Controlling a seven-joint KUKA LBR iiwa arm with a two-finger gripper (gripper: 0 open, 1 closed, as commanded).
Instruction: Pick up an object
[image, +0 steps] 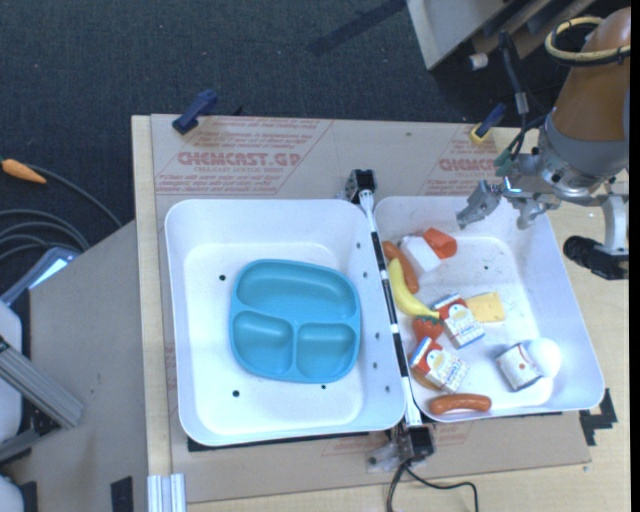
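My pincer (498, 205) hangs released over the upper edge of the right bin (570, 330), at the upper right of the frame, its two fingers spread and nothing between them. The things I may pick lie below and to the left of it: a red-capped white block (428, 247) nearest, then a banana (403, 290) along the bin's left wall, a yellow wedge (488, 307), two small red-and-white cartons (461, 322), a grey can (518, 366) beside a white egg-like ball (546, 352), and a sausage (460, 404) at the bottom edge.

To do this step well, I judge the red-capped block the soundest choice: it sits closest and stands apart from the pile on its upper side. I would bring the pincer straight down with the fingers astride its narrow width, and clench only once both are below its top.

What stands in the way is crowding. The banana touches the block's lower left, and a thin orange piece (391, 252) lies just beside it against the divider (385, 300), so a wide-spread finger could catch either. The bin's rear wall is near too.

The left bin (200, 390), mid-frame, carries a blue sectioned plate (296, 320); both bins rest on the counter (250, 150).
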